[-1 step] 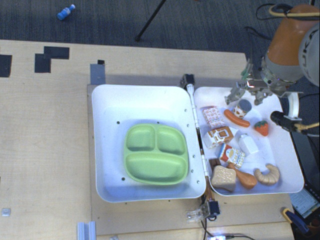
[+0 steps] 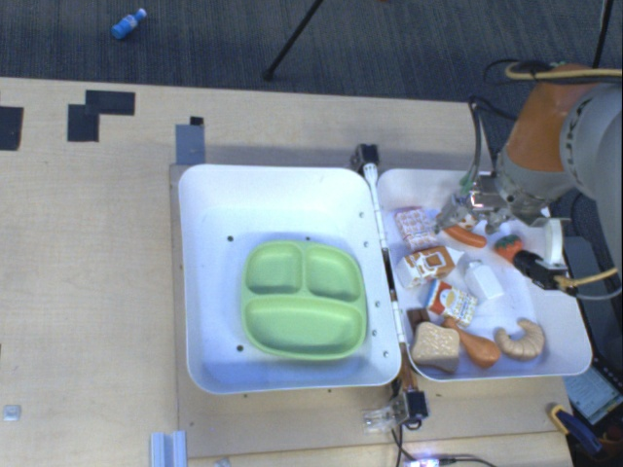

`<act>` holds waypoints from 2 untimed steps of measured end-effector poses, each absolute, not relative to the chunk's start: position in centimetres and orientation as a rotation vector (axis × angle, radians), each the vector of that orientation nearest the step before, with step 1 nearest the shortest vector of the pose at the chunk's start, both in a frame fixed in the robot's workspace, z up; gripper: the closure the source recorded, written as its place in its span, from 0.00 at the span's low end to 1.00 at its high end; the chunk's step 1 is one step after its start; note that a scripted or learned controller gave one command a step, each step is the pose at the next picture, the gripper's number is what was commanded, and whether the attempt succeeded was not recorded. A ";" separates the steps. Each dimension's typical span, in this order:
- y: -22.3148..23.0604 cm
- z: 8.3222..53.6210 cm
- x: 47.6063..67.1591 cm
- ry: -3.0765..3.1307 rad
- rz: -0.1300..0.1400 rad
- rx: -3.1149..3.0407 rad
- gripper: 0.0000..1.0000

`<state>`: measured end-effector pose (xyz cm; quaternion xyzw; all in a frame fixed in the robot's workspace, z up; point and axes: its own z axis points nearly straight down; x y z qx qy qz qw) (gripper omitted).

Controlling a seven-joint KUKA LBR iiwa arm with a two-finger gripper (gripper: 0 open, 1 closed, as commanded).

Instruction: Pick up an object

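The right bin (image 2: 574,343) holds a heap of toy food. An orange carrot (image 2: 466,236) lies near its far side, with a pink packet (image 2: 416,225) to its left. A brown and white box (image 2: 428,262), a white block (image 2: 484,282) and a red and blue packet (image 2: 453,305) fill the middle. A bread slice (image 2: 436,347), an orange drumstick (image 2: 477,346) and a croissant (image 2: 521,339) lie along the near edge. My gripper (image 2: 468,208) hangs low over the bin's far side, just above the carrot. Nothing can be seen in its grasp.
The left bin (image 2: 204,261) carries a green divided plate (image 2: 304,298). The arm's orange band (image 2: 537,129) and grey wrist stand over the right bin's far right corner. Cables (image 2: 584,280) trail along that bin's right rim. A black clamp (image 2: 366,154) sits between the bins.
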<state>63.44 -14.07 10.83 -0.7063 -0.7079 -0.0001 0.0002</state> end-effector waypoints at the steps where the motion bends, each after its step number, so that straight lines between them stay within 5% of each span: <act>1: -14.0 12.1 63.7 -2.229 -0.005 -2.219 1.00; 2: -20.0 13.5 58.5 -2.226 -0.001 -2.221 1.00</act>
